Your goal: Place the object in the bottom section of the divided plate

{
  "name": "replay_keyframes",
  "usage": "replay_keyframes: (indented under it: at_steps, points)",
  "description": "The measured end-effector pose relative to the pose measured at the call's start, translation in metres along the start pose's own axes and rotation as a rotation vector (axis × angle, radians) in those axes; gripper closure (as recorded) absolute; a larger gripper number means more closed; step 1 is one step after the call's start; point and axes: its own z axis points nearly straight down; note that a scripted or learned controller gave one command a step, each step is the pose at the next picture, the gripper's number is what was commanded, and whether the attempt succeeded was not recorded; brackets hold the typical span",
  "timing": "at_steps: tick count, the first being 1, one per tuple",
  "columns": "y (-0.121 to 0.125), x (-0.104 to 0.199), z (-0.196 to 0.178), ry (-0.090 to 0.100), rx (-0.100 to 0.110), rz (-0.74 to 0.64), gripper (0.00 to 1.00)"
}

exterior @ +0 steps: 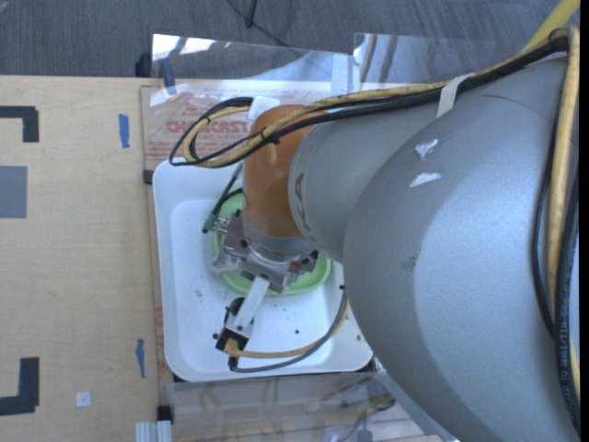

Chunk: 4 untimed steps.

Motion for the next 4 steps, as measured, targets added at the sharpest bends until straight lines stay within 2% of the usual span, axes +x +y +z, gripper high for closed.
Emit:
replay_keyframes:
  at_steps: [1, 2, 3, 4]
  points:
    - [0.009, 0.020, 0.055, 0.018, -0.023, -0.233, 0.00]
    - [0.008, 0.022, 0.047, 0.018, -0.024, -0.239, 1.00]
    - [0.010, 0.018, 0.047, 0.011, -0.024, -0.233, 0.00]
    - [0.006, 0.022, 0.043, 0.012, -0.015, -0.240, 1.00]
